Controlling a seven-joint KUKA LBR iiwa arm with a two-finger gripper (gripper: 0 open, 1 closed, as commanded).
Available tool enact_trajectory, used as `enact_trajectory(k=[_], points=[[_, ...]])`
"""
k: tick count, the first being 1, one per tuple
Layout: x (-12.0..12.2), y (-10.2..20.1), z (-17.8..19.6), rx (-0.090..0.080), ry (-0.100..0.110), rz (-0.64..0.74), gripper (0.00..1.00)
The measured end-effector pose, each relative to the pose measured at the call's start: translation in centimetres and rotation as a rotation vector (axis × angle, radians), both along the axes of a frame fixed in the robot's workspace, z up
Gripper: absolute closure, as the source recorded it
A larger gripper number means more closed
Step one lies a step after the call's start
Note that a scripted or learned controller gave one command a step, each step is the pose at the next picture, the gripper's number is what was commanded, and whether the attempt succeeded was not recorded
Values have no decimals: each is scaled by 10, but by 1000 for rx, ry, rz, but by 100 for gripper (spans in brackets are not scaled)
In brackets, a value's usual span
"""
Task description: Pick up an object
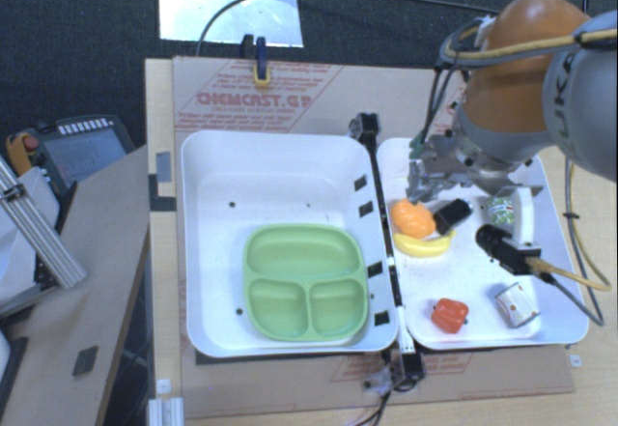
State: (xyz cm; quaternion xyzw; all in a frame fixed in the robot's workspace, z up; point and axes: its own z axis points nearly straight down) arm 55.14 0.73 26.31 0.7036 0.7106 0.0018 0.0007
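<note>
My gripper (422,186) hangs over the back left of the right bin (570,318), just above and behind an orange fruit (412,218). A yellow banana (426,244) lies right in front of the orange. A small black object (452,214) sits at the orange's right side, close to the gripper. Further right are a green and white ball (500,212) and a white strip (526,213). A red pepper (449,314) and a small silver-white box (517,304) lie near the front of the bin. I see nothing held by the gripper.
The left bin (208,221) holds a green divided plate (304,281) toward its front. The bins meet along a ridge with black clips (372,212). The arm's orange band (526,47) looms over the right bin's back.
</note>
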Motion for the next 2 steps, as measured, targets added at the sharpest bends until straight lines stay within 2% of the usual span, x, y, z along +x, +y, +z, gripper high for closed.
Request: enact_trajectory(k=[1, 2], points=[[4, 42, -14, -1, 3, -3, 100], [19, 100, -24, 1, 2, 0, 100]])
